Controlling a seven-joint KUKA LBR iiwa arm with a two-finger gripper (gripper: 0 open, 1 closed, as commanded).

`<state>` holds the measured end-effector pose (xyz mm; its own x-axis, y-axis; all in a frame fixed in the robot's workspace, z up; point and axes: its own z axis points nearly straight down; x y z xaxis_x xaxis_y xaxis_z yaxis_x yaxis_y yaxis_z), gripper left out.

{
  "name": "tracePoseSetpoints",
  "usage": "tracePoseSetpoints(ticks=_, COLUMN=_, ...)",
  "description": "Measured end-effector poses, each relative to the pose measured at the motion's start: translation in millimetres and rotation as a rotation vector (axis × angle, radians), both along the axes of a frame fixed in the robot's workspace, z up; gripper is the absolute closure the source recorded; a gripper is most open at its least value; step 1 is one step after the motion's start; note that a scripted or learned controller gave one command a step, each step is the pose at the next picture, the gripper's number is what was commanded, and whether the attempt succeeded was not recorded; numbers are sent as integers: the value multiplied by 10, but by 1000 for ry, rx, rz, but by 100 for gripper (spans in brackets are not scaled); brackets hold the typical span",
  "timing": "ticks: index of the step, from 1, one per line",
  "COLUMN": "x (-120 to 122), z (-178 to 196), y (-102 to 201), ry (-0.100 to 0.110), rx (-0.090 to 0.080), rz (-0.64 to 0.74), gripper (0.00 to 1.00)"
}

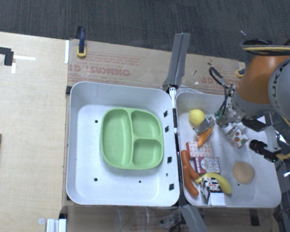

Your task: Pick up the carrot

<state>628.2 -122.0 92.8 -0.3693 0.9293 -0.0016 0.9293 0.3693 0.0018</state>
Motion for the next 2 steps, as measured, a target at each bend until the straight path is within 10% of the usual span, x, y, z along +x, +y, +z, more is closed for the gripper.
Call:
tracePoseSetpoints(ticks=1, x=3, z=92, y=-8, ry=-1, rx=0, rz=-3, gripper=100)
tracePoseSetpoints(ticks=2, x=208, z=990, y=491, ry=2, rx=-1, rz=-218, gripper=100)
